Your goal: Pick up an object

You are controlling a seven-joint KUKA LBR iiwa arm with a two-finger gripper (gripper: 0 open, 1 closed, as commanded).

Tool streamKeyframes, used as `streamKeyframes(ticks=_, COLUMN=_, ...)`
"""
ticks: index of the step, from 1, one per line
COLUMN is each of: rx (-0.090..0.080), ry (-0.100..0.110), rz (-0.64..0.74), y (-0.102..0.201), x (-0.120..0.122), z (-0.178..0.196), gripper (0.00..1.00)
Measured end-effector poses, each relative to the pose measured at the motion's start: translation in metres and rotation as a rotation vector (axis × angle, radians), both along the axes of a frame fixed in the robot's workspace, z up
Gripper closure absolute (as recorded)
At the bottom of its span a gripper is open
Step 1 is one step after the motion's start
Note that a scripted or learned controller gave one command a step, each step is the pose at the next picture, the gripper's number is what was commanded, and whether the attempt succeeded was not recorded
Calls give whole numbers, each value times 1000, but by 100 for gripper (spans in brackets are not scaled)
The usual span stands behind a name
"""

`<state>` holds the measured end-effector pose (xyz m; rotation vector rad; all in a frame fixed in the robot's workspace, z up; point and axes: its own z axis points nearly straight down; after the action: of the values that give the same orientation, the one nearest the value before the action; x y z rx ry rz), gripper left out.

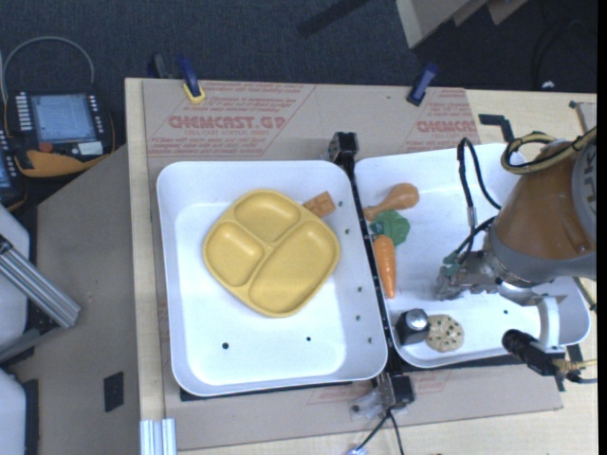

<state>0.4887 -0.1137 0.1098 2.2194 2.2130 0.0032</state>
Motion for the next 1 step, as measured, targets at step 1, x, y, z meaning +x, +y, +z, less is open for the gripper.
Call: streamKeyframes(ticks=1, rx=2, ry=1, rz=4, y=5, x=-8, z=51, gripper=100)
